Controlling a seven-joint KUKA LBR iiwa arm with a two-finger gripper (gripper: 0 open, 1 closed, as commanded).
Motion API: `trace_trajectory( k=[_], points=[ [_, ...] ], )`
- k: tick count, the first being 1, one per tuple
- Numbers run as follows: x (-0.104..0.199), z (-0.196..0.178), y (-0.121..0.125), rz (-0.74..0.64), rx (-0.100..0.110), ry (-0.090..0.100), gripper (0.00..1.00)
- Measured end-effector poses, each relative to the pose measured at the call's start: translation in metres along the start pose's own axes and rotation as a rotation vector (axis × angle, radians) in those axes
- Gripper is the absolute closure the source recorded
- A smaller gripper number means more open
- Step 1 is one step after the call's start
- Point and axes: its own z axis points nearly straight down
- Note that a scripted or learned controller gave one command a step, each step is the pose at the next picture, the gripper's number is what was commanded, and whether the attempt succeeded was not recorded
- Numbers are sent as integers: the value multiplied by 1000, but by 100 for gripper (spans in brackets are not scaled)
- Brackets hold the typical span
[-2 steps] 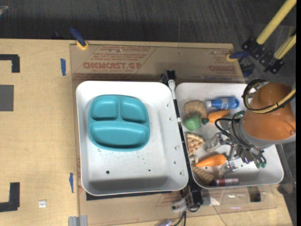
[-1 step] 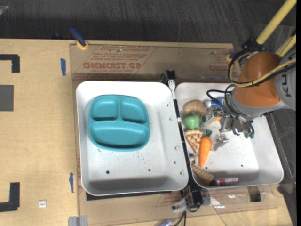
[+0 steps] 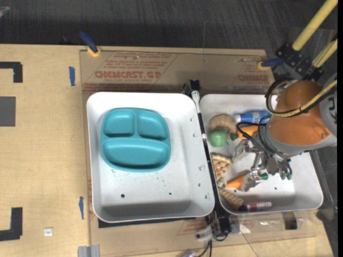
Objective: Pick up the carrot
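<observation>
While the grey arm with its orange band (image 3: 297,114) reaches in from the right over the right-hand shallow white bin (image 3: 308,189), its two-finger metal claw (image 3: 256,176) hangs low in the middle of that bin, fingers pointing down and to the left. Whether the fingers are spread or closed cannot be told from this angle, since the wrist and cabling cover much of them. The small orange carrot (image 3: 235,183), tapered and lying roughly flat on the bin floor, sits just to the left of the claw tips and slightly below them, close enough that it may be touching; nothing shows it caught between the fingers. Just left of the carrot lies a tan woven, shell-like piece (image 3: 220,165), and below the carrot a coil of brown rope (image 3: 231,198). Below the claw, along the near wall, rests a dark marker-like stick with a pink band (image 3: 257,205). Up and to the left of the claw are a round green ball (image 3: 218,138) and a beige curved roll (image 3: 222,122), with a blue and white tube (image 3: 252,116) above the claw, partly under the arm. Well to the left of the claw, the left-hand white bin (image 3: 107,197) carries a teal plastic plate with three compartments (image 3: 136,138).
</observation>
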Motion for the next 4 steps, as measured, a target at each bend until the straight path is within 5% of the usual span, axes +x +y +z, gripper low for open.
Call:
trace_trajectory(
  k=[1, 2, 3, 4],
  points=[
    [33, 0, -20, 65, -1, -5, 0],
    [35, -1, 10, 207, 5, -4, 0],
    [31, -13, 11, 205, 4, -14, 100],
    [32, -12, 12, 205, 4, -13, 0]
  ],
)
